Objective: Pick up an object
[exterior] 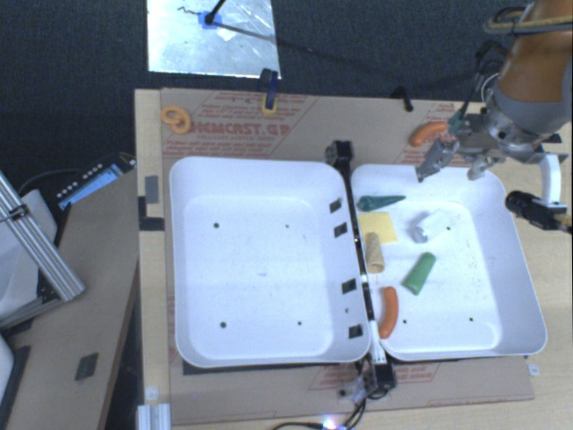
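The right bin (515, 267) holds several small items: a teal pointed piece (380, 202), a yellow square (381, 227), a tan cylinder (374, 256), a white-grey lump (431, 225), a green cylinder (418, 273) and an orange sausage (388, 312). My gripper (454, 166) hangs over the back rim of that bin, above and right of the teal piece. Its fingers (432, 162) are spread apart with nothing between them, so it is open. The white-grey lump lies a short way in front of it.
The left bin (188, 267) sits beside the right one, with a black hinge strip (354, 240) between them. An orange piece (428, 133) lies on the cardboard behind the right bin, just left of the gripper. An orange ring (176, 117) and a blue-yellow clamp (268, 90) sit at the back left.
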Robot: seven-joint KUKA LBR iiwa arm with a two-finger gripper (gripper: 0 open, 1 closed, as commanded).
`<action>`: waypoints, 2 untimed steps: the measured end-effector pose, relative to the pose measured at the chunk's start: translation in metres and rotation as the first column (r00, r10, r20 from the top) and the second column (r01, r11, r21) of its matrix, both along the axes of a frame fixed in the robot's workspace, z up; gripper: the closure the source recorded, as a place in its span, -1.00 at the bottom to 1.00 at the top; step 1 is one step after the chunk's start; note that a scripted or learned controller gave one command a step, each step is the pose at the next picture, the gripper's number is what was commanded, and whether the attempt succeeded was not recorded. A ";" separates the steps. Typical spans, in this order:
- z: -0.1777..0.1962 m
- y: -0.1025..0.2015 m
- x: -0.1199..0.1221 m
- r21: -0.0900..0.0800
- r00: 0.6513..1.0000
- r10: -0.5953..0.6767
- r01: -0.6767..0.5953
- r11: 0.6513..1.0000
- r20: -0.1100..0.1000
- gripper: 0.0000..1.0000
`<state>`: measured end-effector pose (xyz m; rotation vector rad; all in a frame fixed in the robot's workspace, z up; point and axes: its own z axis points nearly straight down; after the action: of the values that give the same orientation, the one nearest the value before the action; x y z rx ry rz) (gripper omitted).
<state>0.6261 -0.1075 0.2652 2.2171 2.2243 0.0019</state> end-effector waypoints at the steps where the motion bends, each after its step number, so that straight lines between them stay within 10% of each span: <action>1: -0.101 -0.054 0.037 -0.002 1.000 -0.004 0.004 1.000 0.000 -1.00; 2: -0.170 0.015 0.043 -0.002 1.000 0.005 -0.005 1.000 -0.001 -1.00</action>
<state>0.6687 -0.0927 0.0956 2.2106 2.2297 -0.0008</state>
